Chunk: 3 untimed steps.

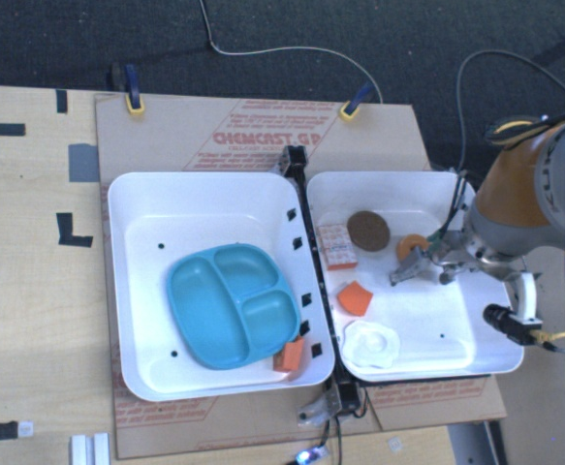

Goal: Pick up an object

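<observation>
Look to the right of the frame: your arm [515,197] reaches in low over the right bin [456,352], wrist bent so the jaws [410,260] lie nearly level, aimed toward frame left at that bin's upper middle. I read that slanted approach as a way to come at a small thing from its side. The dark jaws taper to a point just beside a small orange object [411,246], which sits near the bin's upper centre, immediately right of a brown disc [367,230]. You cannot tell from this angle whether the jaws are spread or closed, nor whether they touch the orange object. It looks like the likely target, judging by where the tip sits.

That object appears rounded and bright orange, partly hidden by the jaw tip; its exact form is too small to make out.

The rest of the right bin is scattered loosely: a red-and-white printed packet [336,245] by the left wall, an orange block [355,298] at centre, and a white lid-like piece [371,343] near the lower edge. In the left bin [137,211] a blue divided plate [233,303] lies tilted, with another orange block [289,356] at its lower right corner. Both bins rest on cardboard on the desk [30,260].
</observation>
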Each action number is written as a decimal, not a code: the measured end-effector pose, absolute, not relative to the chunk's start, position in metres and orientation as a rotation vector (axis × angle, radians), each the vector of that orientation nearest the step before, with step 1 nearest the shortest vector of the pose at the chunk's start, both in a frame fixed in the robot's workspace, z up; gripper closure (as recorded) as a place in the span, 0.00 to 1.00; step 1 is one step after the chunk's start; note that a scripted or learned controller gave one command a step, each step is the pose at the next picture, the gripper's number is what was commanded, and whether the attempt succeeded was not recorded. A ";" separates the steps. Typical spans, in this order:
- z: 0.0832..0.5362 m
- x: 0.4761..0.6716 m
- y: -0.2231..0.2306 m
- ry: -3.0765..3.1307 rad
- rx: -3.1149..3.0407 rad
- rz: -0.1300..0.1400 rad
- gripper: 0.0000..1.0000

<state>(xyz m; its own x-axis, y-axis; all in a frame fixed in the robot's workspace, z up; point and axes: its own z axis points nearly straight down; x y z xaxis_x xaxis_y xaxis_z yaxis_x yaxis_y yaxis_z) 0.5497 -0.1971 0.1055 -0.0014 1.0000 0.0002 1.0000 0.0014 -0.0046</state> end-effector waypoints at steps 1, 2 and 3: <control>0.117 0.550 -0.197 -2.223 -2.217 0.003 1.00; 0.174 0.560 -0.202 -2.227 -2.223 -0.003 1.00; 0.223 0.557 -0.211 -2.225 -2.224 -0.002 1.00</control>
<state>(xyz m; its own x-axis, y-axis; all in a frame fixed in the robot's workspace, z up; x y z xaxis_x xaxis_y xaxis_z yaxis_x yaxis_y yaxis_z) 0.5569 -0.2107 0.2231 -0.0006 1.0000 -0.0025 1.0000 0.0006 0.0043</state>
